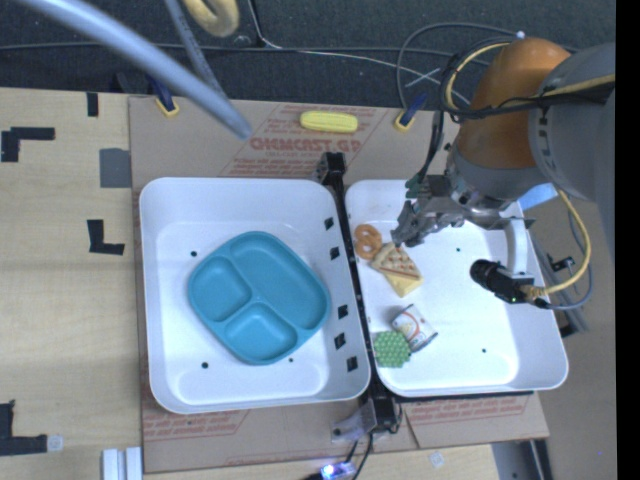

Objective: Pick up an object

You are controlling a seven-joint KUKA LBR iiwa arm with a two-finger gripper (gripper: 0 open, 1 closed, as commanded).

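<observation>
Brown cardboard sheeting (290, 143) printed with red lettering covers the pale wooden bench, and on it sit two shallow white plastic bins side by side, joined by a black divider strip. At the left bin's (160, 268) centre lies a smooth turquoise plastic tray with three moulded compartments (258, 296), rounded at its corners. A yellow banana-shaped plastic toy (328, 121) rests on the cardboard at twelve o'clock from that bin, its long axis running nine to three.

Inside the right bin (520, 363), toward nine o'clock, lies a tan waffle-textured wedge (397, 268); its long axis runs from ten o'clock to four o'clock. A small brown pretzel ring (368, 239) touches its ten o'clock end. At six o'clock from the wedge sit a round, knobbly green disc (391, 348) and a crumpled silver-and-brown wrapper (412, 326), just beside each other.

From the right reaches the grey arm with its glossy orange band. Its dark metal two-finger gripper (408, 230) hangs just above the wedge's twelve o'clock side; the fingers blur together, so I cannot tell how they are set.
</observation>
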